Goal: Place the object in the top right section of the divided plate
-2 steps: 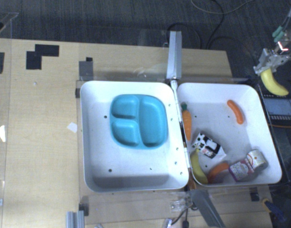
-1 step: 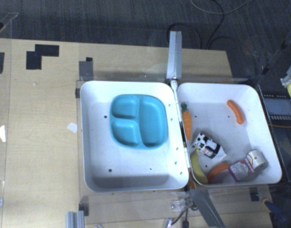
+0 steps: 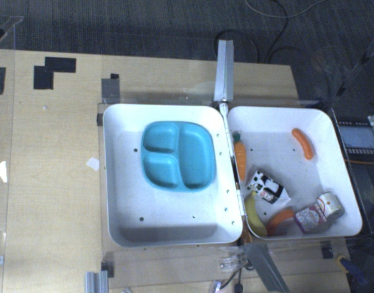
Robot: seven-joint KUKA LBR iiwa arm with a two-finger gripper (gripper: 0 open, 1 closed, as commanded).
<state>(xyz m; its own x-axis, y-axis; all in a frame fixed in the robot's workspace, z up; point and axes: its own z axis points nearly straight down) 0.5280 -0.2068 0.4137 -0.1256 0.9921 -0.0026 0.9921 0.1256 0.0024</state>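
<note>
Step in hand: the task is sitting at its very start; nothing is lying in the divided plate (image 3: pixel 177 155) yet, so a pick from the right bin (image 3: pixel 333 127) is what I judge to be pending.
Plate: the blue divided plate is resting near the middle of the left bin (image 3: pixel 122 224), with two small sections on its left and one large section on its right; its top right section is lying bare.
Candidate objects: all are waiting in the right bin. An orange sausage-like piece (image 3: pixel 302 143) is lying alone toward the upper right; a carrot (image 3: pixel 240 158) is lying along the left wall; a black-and-white item (image 3: pixel 266 188) is sitting in the middle, touching a yellow banana (image 3: pixel 254 217) below it; a reddish piece (image 3: pixel 280 220) and a small purple carton (image 3: pixel 318 212) are crowding the lower corner.
Which object is meant: the task sentence is not naming it, so I cannot tell.
Claw: I cannot tell how it is standing, wide or narrow, from this picture.
Next move calls for: coming down over one item, and the lone sausage-like piece is looking easiest, being well apart from the rest; the clustered items are risking a double contact.
After that: carrying it across the wall between the bins and lowering it over the plate's top right section.
</note>
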